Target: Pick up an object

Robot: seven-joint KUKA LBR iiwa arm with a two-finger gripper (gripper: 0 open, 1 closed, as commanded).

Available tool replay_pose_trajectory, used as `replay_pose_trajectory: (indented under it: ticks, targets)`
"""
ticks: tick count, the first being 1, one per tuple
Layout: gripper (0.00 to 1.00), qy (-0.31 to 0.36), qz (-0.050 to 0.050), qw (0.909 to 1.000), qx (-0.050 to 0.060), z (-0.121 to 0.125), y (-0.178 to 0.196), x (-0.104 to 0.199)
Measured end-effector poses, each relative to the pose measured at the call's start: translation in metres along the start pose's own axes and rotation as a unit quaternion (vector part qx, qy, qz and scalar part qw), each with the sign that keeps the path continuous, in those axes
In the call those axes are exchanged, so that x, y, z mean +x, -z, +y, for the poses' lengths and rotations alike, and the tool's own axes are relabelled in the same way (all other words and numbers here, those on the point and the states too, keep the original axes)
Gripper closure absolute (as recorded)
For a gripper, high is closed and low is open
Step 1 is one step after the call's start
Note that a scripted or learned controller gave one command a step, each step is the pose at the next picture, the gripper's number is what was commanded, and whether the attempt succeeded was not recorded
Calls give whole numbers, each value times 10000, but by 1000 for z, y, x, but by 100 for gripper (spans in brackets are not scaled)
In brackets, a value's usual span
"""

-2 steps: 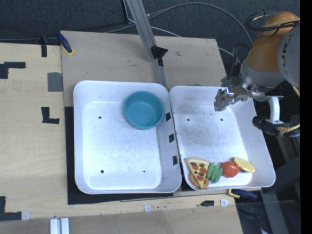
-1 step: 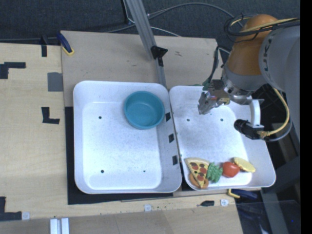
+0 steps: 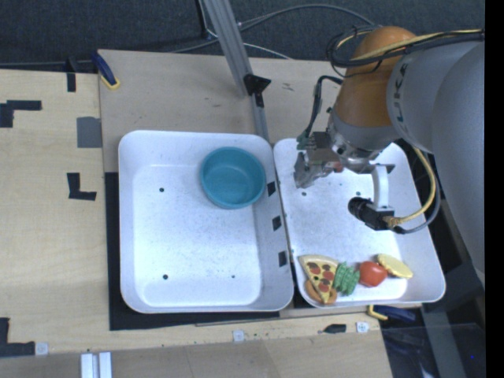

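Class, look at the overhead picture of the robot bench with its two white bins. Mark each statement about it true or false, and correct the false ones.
1. The blue bowl sits in the left bin. True.
2. The pizza slice lies in the same bin as the bowl. False: it lies in the right bin, at its near edge.
3. The gripper hangs over the far part of the right bin. True.
4. The red tomato is between the gripper's fingers. False: it rests on the bin floor, apart from the gripper.
5. A green leafy piece lies between the pizza slice and the tomato. True.
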State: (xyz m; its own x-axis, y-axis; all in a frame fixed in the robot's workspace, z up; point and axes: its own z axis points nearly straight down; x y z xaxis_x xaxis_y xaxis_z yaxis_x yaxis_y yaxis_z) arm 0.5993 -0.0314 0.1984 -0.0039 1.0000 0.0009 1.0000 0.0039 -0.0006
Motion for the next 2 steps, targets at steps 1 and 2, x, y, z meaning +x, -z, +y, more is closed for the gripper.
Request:
replay_pose_trajectory:
  ticks: [1,2]
  targets:
    - [100,2,0,10000,-1,4,6,44]
    - [100,5,2,10000,-4,1,23,96]
